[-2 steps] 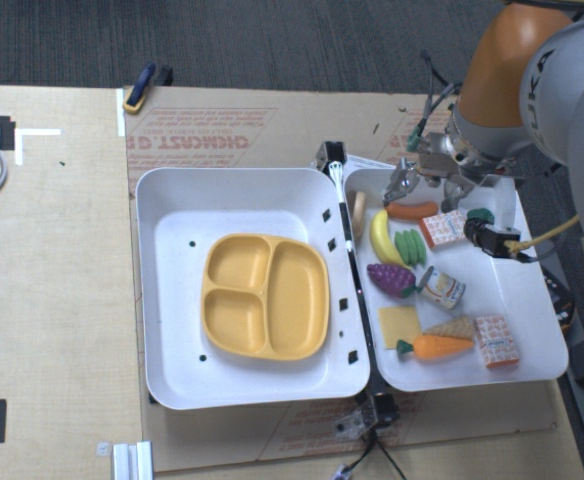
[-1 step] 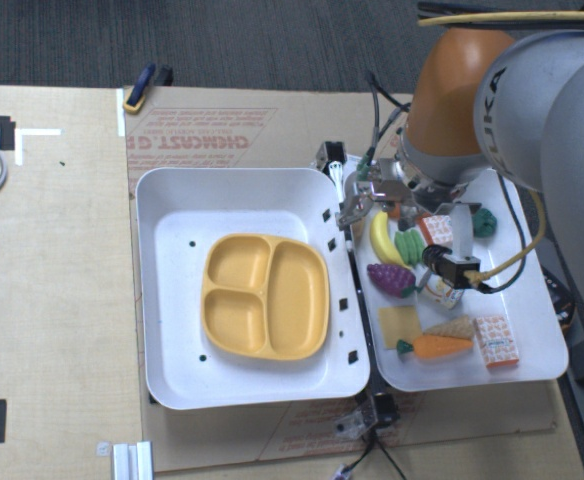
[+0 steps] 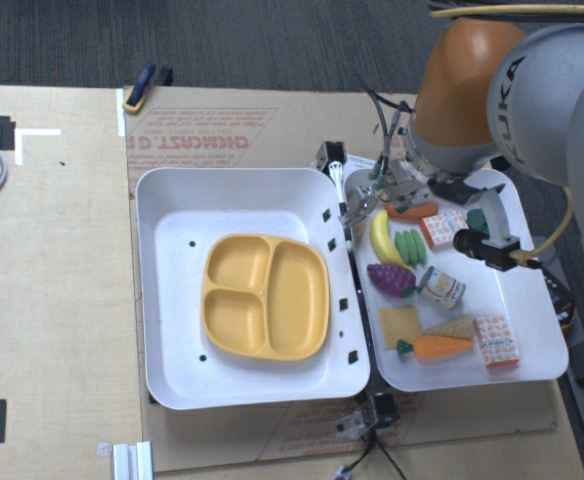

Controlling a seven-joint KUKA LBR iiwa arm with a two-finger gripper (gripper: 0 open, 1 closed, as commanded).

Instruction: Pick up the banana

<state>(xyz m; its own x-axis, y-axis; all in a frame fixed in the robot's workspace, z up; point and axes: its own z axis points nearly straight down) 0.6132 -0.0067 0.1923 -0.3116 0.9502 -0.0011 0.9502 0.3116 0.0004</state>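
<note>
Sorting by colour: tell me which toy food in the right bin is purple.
The grapes, just below the banana; the others are yellow, green, orange or boxed.

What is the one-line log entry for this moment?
arm: over right bin | gripper: above banana | banana: lying in bin, not held

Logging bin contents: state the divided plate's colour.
Yellow-orange divided plate, clearest in the camera view, left bin.

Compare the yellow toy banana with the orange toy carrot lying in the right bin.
The yellow toy banana is curved, plain yellow and lies lengthwise near the bin's far left side; the orange toy carrot is straighter, has a green end and lies crosswise near the front. Both rest in the right white bin, untouched.
</note>
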